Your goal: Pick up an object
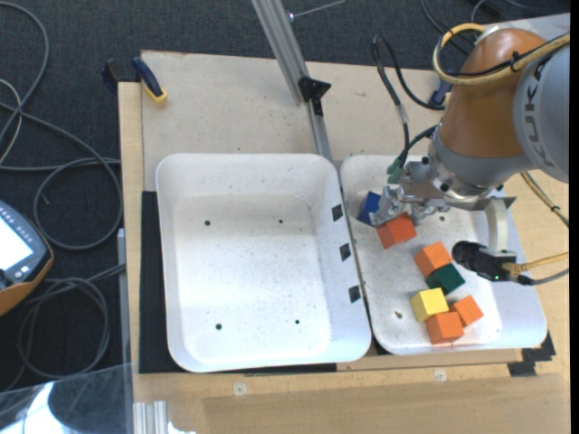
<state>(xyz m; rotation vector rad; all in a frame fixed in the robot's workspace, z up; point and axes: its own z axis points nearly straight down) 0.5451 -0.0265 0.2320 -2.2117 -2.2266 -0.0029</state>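
Observation:
My gripper (398, 211) hangs over the upper left part of the right bin (389, 328), below the arm's orange band. A red-orange block (395, 232) sits tilted directly under the gripper tip, its upper edge tucked beneath it. Whether the block is gripped or just lies below is unclear from this angle. A blue block (368, 208) is just left of the gripper, near the bin's left wall.
Lower in the right bin lie an orange block (432, 258), a green block (449, 278), a yellow block (430, 304) and two more orange blocks (467, 310) (444, 327). The left bin (172, 188) stands alongside. A metal post (289, 52) rises behind the bins.

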